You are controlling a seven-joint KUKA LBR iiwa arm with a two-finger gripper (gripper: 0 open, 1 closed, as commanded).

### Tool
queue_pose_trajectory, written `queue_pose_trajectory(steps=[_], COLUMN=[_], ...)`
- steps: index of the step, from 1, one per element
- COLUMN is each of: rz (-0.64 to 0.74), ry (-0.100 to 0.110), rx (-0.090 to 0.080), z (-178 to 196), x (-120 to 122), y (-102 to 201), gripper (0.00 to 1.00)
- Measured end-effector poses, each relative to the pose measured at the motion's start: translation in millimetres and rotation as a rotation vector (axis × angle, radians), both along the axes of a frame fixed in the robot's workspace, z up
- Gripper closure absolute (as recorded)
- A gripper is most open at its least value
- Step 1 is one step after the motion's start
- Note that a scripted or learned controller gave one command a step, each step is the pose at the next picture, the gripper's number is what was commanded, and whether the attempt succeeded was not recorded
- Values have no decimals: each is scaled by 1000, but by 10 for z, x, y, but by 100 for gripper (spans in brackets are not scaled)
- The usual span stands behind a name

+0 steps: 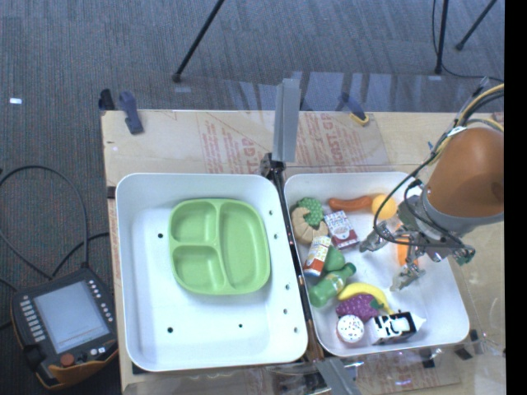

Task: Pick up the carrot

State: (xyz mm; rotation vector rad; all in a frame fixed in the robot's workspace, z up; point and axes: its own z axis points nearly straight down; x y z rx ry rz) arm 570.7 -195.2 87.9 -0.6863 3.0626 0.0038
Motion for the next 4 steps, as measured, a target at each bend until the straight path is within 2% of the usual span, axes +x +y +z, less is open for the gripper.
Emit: queue_pose_trajectory(steps=[1,2,3,4], rz=[-3,-46,145,139], ry=[-3,-10,-3,1], rx=[2,-4,-2,3], z=[104,1111,1764,1833], x=[12,54,-572,-569], y=[10,192,693,696], gripper=[100,100,100,100])
